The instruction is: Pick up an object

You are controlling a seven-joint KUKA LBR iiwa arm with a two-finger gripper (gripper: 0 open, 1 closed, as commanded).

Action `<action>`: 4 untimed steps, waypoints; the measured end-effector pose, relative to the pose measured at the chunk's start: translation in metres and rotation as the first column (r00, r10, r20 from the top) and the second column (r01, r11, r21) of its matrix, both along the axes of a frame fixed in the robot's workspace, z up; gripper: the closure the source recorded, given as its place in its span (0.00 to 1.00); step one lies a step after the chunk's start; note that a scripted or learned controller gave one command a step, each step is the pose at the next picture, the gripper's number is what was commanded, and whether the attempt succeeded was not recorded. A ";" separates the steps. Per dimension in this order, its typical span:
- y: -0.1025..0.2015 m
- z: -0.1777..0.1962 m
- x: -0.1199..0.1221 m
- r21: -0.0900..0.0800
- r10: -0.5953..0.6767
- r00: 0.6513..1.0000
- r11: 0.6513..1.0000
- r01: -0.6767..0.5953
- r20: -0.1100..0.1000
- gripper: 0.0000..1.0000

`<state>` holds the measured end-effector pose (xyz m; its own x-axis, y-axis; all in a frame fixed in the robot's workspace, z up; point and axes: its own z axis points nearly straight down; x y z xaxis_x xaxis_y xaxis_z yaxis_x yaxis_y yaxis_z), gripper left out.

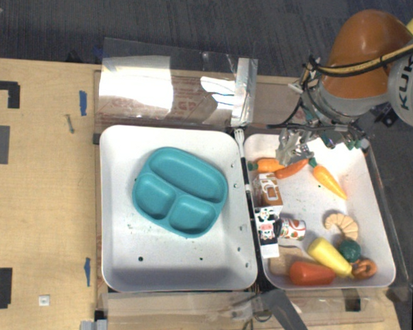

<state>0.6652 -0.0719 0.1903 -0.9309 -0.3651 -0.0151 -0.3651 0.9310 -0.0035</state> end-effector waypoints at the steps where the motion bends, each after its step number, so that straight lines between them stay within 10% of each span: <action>1: 0.019 0.043 0.005 0.000 -0.022 1.000 1.000 0.022 -0.001 1.00; 4: 0.017 0.081 0.004 -0.002 0.120 0.993 0.993 -0.120 -0.004 1.00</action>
<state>0.6687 -0.0553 0.2714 -0.8806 -0.4738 -0.0106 -0.4738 0.8806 -0.0040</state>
